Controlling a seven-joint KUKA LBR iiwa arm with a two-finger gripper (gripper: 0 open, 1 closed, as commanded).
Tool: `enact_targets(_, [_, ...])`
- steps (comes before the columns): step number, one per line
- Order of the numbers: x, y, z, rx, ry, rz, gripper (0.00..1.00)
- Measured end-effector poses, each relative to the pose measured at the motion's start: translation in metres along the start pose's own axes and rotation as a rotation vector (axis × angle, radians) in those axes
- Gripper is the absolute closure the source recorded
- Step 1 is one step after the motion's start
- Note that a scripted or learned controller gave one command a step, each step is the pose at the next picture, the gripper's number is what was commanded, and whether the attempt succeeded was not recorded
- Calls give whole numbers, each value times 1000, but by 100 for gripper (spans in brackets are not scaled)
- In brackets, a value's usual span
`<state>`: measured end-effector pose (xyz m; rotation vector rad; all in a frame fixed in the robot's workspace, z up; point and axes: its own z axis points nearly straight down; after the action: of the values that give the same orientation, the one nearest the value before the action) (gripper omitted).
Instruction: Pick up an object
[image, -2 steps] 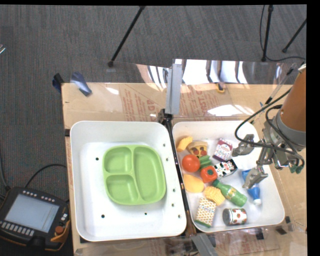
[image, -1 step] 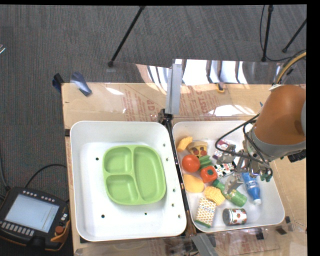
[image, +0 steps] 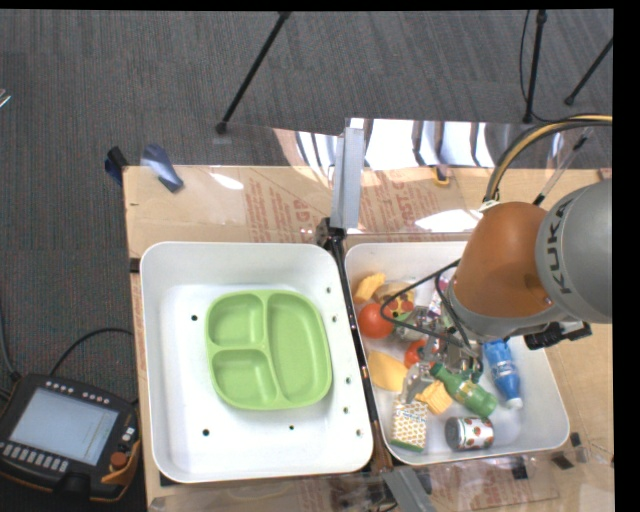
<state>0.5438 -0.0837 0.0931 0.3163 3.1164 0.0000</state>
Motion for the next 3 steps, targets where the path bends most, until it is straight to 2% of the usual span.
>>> enact_targets(1, [-1, 2, -10, 0, -2, -7, 100])
enact_targets(2, [-1, 3, -10, 0, -2, -8, 0])
enact_targets(3, [-74, 8, 6, 0, 7, 105, 0])
